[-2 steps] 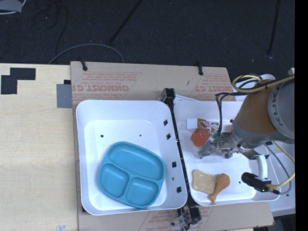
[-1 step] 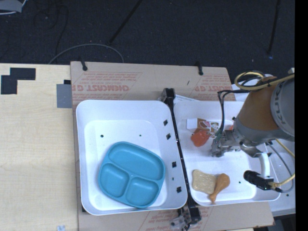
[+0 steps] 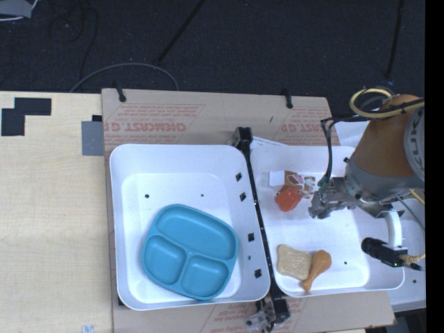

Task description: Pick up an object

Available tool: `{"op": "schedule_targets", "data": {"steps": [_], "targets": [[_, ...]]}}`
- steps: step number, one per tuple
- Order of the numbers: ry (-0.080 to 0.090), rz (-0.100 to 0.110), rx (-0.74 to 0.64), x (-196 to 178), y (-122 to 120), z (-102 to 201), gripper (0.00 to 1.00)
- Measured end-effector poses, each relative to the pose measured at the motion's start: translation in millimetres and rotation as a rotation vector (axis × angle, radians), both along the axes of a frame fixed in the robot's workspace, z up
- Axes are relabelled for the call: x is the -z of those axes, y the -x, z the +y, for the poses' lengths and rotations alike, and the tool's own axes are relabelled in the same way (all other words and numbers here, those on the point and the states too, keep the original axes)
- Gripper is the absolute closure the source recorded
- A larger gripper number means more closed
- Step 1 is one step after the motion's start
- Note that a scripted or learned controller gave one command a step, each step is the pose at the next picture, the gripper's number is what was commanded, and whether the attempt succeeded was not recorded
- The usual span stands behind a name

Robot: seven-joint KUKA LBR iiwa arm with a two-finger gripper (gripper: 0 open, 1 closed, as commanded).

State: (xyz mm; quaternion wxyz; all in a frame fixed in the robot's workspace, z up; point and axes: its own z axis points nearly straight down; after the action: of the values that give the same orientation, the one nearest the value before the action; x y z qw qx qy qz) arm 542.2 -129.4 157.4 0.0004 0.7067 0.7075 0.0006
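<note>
While left bin [image 3: 132,168] holds blue divided plate [image 3: 189,251], right bin [image 3: 347,272] holds tomato [image 3: 287,199], toast [image 3: 293,261], drumstick [image 3: 317,265]; end effector [image 3: 320,207] state unclear.

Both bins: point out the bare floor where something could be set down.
Left bin: a bare strip along the far wall, beyond the blue divided plate. Right bin: bare floor between the red object and the toast. Crowded around the gripper and by the drumstick.

Blue divided plate [image 3: 189,251] in left bin [image 3: 132,168]; possibly cardboard [image 3: 208,120] beneath.
</note>
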Motion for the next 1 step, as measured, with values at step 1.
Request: {"op": "schedule_targets", "data": {"steps": [1], "targets": [[0.001,-0.001,0.000,-52.9,-1.0,-0.9,1.00]]}}
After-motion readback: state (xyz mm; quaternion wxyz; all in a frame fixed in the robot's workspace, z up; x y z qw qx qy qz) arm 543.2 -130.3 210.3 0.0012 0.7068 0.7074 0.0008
